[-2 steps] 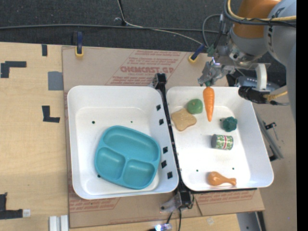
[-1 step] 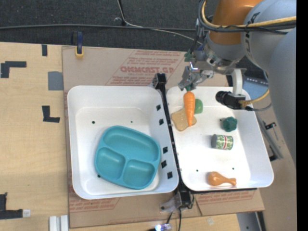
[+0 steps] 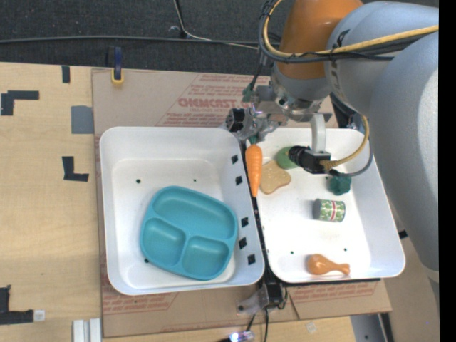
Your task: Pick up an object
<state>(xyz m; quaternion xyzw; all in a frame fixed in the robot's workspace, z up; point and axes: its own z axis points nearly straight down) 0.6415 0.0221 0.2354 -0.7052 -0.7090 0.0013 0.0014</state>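
from my seat the carrot lies along the left wall of the right bin, long axis running toward the near edge, its top just under the claw, whose spread i cannot tell.

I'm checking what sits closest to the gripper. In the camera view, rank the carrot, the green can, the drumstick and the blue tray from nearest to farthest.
From the gripper:
1. Carrot, just below it on the divider between the bins.
2. Green can, middle of the right bin.
3. Blue tray, left bin.
4. Drumstick, right bin's near edge.
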